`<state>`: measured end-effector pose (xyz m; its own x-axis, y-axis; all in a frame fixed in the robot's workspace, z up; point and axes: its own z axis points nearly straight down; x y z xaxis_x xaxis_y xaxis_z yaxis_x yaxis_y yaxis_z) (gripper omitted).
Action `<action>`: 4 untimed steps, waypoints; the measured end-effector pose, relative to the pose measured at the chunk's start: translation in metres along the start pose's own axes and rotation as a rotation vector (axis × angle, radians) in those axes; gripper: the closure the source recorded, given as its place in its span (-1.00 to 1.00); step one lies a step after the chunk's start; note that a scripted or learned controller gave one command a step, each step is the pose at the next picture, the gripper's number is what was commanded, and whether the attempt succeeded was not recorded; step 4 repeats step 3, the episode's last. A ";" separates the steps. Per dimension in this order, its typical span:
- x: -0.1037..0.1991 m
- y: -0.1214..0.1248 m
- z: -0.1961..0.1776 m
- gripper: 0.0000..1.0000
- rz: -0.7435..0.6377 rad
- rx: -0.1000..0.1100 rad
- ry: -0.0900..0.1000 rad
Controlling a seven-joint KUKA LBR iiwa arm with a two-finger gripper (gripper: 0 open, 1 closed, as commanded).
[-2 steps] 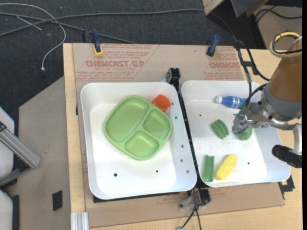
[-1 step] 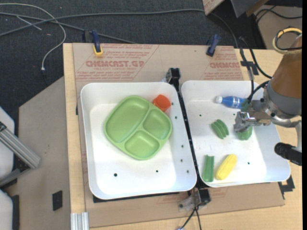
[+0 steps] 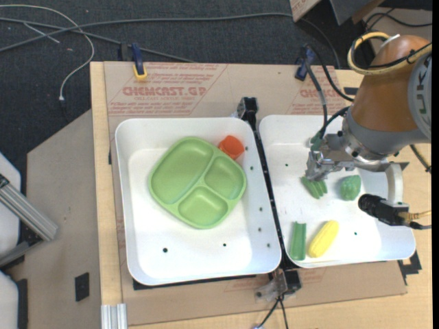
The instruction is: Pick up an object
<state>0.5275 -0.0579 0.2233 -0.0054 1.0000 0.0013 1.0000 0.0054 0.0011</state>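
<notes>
Worktop (image 3: pixel 206 88) is covered with printed brown cardboard and carries two shallow white bins touching along their inner edges. Left white bin (image 3: pixel 206 252): a light green divided plastic plate (image 3: pixel 197 182) with three compartments lies near the middle, turned at an angle. A small orange rounded piece (image 3: pixel 232 146) touches the plate's upper right rim. Right white bin (image 3: pixel 288 149): the grey arm with an orange band (image 3: pixel 387 101) reaches in from the right, and the tool (image 3: pixel 317 175) points down into the bin's middle. Cannot tell whether the tool is wide or narrow from this angle. A small dark green ridged piece (image 3: pixel 316 188) sits directly at the tool's tip, on the bin floor as far as can be seen; whether it is gripped cannot be told. A pale green rounded lump (image 3: pixel 350 188) lies just beside it, to the right. Near the front wall, a dark green stick (image 3: pixel 298 240) and a yellow corn-shaped toy (image 3: pixel 323 239) lie side by side, almost touching.
</notes>
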 end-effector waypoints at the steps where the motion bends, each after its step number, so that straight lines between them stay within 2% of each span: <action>1: 0.052 0.023 0.006 1.00 0.000 0.000 0.000; 2: 0.094 0.054 0.014 1.00 0.000 -0.001 0.000; 3: 0.141 0.088 -0.002 1.00 0.000 -0.004 0.000; 4: 0.141 0.088 -0.002 1.00 0.000 -0.004 0.000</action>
